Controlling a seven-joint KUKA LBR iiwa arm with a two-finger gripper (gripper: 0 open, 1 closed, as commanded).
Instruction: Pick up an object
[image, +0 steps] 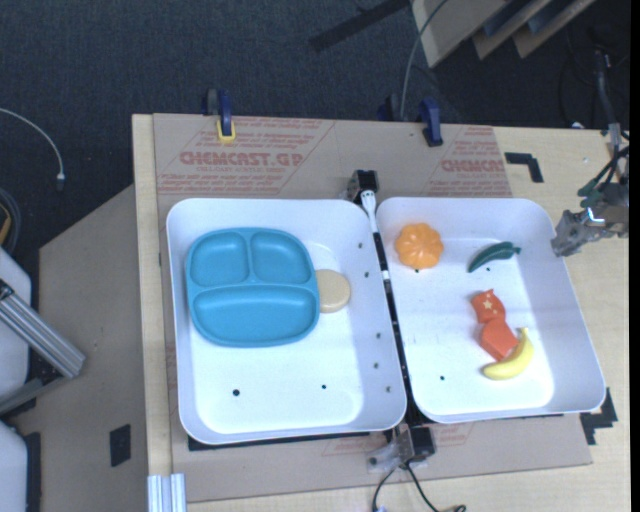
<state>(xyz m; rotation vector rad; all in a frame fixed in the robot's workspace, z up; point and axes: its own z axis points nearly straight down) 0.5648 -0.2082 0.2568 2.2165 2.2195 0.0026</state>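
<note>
In the right bin (560, 300), a banana (508, 364) lies nearest at five o'clock, touching a red piece (492, 325) just above. Farther, a green pepper (492, 255) sits at one o'clock, an orange (419, 246) at eleven. The left bin (290, 400) holds a blue plate (252, 287) and a tan disc (332, 291). The pincer (580, 228) hangs at the right bin's three o'clock rim; whether it's apart I cannot tell.

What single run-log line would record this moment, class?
claw: at right bin's right rim, holding nothing | right bin: orange, green pepper, red piece, banana | left bin: blue tray, beige disc
</note>
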